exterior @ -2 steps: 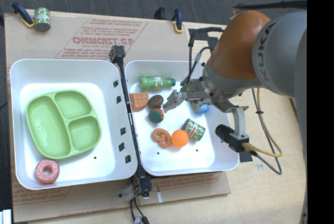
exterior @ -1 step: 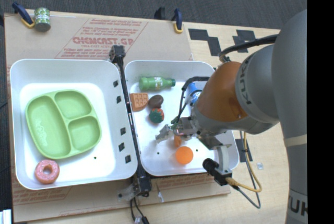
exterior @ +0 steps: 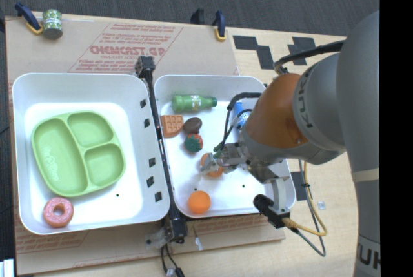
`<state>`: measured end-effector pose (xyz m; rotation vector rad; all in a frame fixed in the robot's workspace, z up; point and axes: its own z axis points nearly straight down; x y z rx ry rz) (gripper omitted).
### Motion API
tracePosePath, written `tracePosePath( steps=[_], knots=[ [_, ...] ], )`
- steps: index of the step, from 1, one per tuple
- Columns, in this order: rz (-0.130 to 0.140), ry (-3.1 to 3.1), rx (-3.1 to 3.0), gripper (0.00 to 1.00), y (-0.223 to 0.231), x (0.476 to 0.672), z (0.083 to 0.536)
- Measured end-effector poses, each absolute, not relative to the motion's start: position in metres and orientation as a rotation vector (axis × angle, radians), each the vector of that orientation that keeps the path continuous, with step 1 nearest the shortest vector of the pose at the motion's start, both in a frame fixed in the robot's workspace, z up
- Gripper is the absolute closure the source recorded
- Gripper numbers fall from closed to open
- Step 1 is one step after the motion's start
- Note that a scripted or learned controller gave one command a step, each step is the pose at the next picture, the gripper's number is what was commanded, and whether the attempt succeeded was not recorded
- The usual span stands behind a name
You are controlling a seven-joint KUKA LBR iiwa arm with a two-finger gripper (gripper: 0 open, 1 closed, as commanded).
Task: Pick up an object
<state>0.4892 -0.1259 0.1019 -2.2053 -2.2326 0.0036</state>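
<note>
Smooth white plastic bins (exterior: 84, 85), matt green plastic tray (exterior: 79, 152), printed brown cardboard (exterior: 129, 43), perhaps glossy green bottle (exterior: 192, 102)

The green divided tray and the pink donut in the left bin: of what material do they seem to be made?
The green divided tray looks like moulded plastic: one even colour, smooth rounded compartment walls, a soft sheen. The pink donut seems a toy, perhaps plastic or rubber: its colour is flat with small specks like painted sprinkles, and the surface looks matte. The picture is too coarse to settle which.

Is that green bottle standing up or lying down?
Lying down. The green bottle rests on its side along the far wall of the right bin, cap pointing right.
</note>
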Motion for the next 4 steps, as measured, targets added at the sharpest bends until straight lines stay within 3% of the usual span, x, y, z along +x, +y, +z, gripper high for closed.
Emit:
tracePosePath(
  steps=[1, 2, 3, 4],
  knots=[
    [-0.003, -2.231, -2.217, 1.00, -0.101, 0.478, 0.250],
    [0.003, -2.226, -2.214, 1.00, -0.146, 0.581, 0.210],
    [0.002, -2.227, -2.214, 0.00, -0.146, 0.581, 0.210],
    [0.003, -2.225, -2.212, 0.00, -0.211, 0.523, 0.094]
  ],
)
